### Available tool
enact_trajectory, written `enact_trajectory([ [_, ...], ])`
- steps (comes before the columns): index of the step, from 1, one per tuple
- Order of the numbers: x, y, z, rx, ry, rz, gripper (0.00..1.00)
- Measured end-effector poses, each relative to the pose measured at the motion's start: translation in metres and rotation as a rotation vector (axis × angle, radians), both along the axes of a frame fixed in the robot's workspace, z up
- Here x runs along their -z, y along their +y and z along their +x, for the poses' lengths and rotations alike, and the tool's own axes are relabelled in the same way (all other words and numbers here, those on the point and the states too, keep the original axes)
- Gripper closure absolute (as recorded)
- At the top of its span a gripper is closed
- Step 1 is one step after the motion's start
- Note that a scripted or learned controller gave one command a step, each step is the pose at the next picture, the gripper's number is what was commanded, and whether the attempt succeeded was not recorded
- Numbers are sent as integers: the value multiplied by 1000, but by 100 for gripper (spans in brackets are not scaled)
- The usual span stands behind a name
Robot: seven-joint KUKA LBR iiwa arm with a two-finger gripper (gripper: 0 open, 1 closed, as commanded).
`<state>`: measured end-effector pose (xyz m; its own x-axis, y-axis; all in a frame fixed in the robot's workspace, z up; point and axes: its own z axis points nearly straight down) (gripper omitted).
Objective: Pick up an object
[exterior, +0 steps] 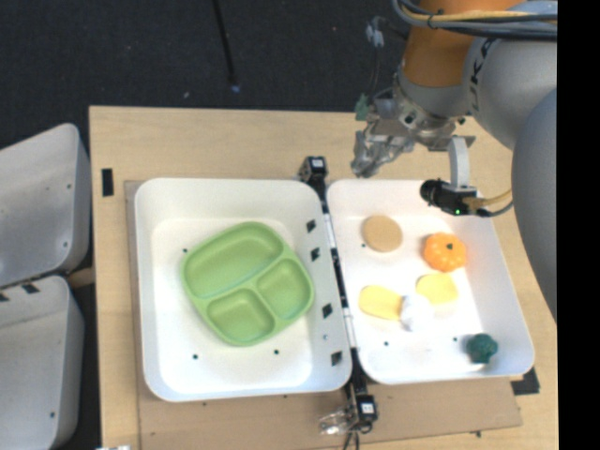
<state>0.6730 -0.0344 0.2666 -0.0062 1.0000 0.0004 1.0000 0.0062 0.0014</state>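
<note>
On a tan wooden bench [112, 148], side by side and touching along the middle seam, two shallow white bins: left bin [150, 345], right bin [506, 336], with small black clips [330, 251] spaced down the join. In the left bin, lying flat and turned at a slant, a light green plastic plate with three compartments [247, 282], nothing resting in any of them. In the right bin, scattered and mostly apart: a tan round flat disc [382, 233] toward the back left; to its right, near the far wall, a small orange pumpkin-shaped toy [444, 252]; just in front of that, a yellow rounded piece [437, 289]; toward the front left, a pale yellow soft-edged block [381, 302]; between and just below these two yellows, touching or almost touching both, a small white lump [414, 313], hard to make out against the bin floor; alone in the front right corner, a small dark green lump [482, 347]. Reaching in from the right, the grey arm with its orange band [450, 36]. Below the wrist, the metal two-finger gripper [375, 153], poised over the bench just behind the back left corner of the right bin, raised well clear of every item. Cannot tell whether the claw is apart or together: too small and cluttered there. Nothing seen clamped in it. On the far left, off the bench, two white rounded panels [37, 214].
</note>
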Motion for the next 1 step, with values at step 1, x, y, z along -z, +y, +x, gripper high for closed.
enact_trajectory([
  [1,19,54,-1,0,3,0,100],
])
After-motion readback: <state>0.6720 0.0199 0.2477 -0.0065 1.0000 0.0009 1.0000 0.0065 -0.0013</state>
